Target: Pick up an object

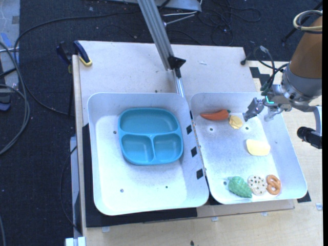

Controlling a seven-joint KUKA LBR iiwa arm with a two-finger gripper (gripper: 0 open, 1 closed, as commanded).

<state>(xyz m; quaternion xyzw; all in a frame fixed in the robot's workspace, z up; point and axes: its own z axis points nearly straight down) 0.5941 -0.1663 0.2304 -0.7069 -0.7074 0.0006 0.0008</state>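
The right bin holds an orange carrot at its far left, with a small yellow piece beside it. A larger yellow chunk lies mid-bin. Along the near edge sit a green broccoli piece, a dotted cookie and a pretzel. My gripper hangs over the bin's far right part, just right of the small yellow piece. It is open, with its fingers spread and nothing between them.
The left bin carries a blue divided plate. A grey metal pole slants down to the gap between the bins. Cables lie on the dark floor around the bench.
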